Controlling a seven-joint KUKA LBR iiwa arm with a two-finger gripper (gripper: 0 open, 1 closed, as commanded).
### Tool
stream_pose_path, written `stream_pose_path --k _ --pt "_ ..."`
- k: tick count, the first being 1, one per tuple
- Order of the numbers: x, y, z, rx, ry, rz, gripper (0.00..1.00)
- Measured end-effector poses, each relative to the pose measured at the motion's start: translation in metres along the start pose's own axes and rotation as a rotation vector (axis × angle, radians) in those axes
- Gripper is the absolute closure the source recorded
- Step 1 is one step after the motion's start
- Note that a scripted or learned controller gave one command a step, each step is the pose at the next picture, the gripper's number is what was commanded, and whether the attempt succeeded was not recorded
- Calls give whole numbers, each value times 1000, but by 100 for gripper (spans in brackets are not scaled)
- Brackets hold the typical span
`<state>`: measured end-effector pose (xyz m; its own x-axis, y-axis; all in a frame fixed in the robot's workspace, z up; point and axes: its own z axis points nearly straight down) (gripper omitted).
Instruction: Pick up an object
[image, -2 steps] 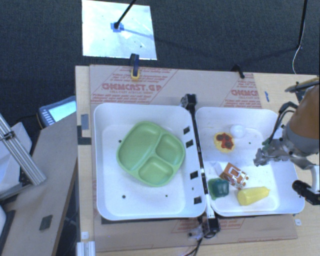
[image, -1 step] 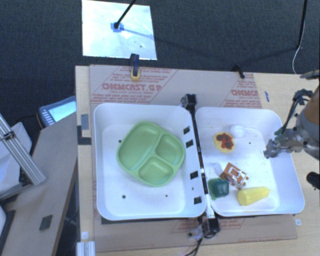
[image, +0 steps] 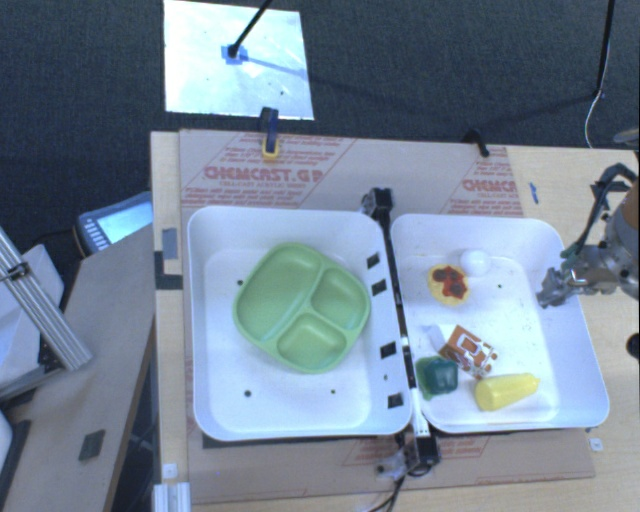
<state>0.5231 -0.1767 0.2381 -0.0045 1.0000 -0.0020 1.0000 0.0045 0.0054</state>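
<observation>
Gripper (image: 556, 288) sits at the right rim of the right bin (image: 580, 330), near the bin's upper-right part, hanging off the arm at the frame's right side. Too small and blurred to judge its opening; nothing visibly held in it.

Candidate objects all lie in the right bin, all to the camera-left of the gripper and mostly lower in the frame:
- white ball (image: 474, 262), nearest the bin's far wall, touching or just beside the yellow-and-red disc (image: 449, 284).
- orange-and-white patterned block (image: 469, 350), mid-bin, tilted, its long axis running diagonally from upper left to lower right.
- yellow oblong piece (image: 505, 391), close to the bin's near wall, long axis roughly along that wall, slightly tilted; just beside the patterned block's lower corner.
- dark green piece (image: 437, 377), tight against the divider between the bins (image: 395, 320).

Judgement: the ball and disc are the nearest to the gripper, almost level with it and straight across the bin floor. The yellow piece offers the clearest long axis, so closing across its short side looks sensible, but the near wall crowds it. The green piece has least room, with the divider on one side.

Open floor: the strip of the right bin between the gripper and the objects is bare, so an approach leftward from the rim looks unobstructed.

Left bin (image: 215, 300) holds the green divided tray (image: 300, 306), well apart from the gripper, across the divider.
</observation>
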Motion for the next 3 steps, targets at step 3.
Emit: stream_pose_path --k 3 --pt "154 -13 27 4 3 -4 100"
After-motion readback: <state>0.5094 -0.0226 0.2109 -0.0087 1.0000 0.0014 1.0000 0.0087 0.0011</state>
